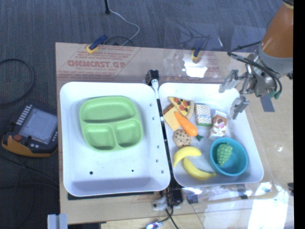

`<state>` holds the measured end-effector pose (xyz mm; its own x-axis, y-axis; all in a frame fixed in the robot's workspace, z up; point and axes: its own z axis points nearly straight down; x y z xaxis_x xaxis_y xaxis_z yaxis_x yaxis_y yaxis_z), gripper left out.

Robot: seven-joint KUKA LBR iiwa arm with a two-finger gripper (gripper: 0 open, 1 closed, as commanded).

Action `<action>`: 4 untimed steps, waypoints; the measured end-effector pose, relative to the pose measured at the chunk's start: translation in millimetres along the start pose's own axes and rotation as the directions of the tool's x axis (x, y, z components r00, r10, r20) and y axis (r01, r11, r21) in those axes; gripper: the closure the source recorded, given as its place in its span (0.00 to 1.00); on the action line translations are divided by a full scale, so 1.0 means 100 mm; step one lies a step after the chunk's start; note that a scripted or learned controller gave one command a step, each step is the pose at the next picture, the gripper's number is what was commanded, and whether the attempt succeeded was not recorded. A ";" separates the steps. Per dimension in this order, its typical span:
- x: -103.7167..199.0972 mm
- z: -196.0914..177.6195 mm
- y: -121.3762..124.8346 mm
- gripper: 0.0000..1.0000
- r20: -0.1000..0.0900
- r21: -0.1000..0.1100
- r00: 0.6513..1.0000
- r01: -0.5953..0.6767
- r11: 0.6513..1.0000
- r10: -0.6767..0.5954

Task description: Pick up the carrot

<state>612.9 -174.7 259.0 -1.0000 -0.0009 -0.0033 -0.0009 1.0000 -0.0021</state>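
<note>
Dark grey carpet surrounds the bench, and far to the claw's left a handheld control pendant (31, 130) lies on that carpet beside a loop of black cable. Nearer, still well left of the claw, the left bin (66, 166) holds a green divided plate (112, 122) with three compartments. A black clamp (152, 76) sits at the top of the seam between the two bins.

In the right bin (255, 168), the carrot (186, 123) lies slantwise, orange with a small green tip pointing down-right, below and to the left of the claw and well apart from it. It touches a pizza slice (178, 107) at its upper end, with a cookie (181, 137) just beneath it and a banana (193, 162) further down. Between the carrot and the claw stand a small patterned box (202, 114) and a little red-and-white carton (218, 126). Below the claw, a blue bowl (229, 157) holds green grapes (223, 151).

The claw (236, 93) hangs over the bin's upper right corner, its two fingers spread apart with nothing between them. Behind it the arm's orange band (279, 30) rises toward the right edge.
</note>
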 end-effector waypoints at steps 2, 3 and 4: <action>0.09 0.76 1.24 0.00 -0.005 -0.005 0.998 -0.065 0.998 0.065; 0.09 0.74 1.20 0.00 -0.001 -0.003 0.998 -0.070 0.998 0.070; 0.31 1.67 0.79 0.00 0.011 -0.001 0.994 -0.112 0.994 0.112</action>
<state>582.5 -95.8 91.5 -0.9937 0.1109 -0.0148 0.1109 0.9938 -0.0009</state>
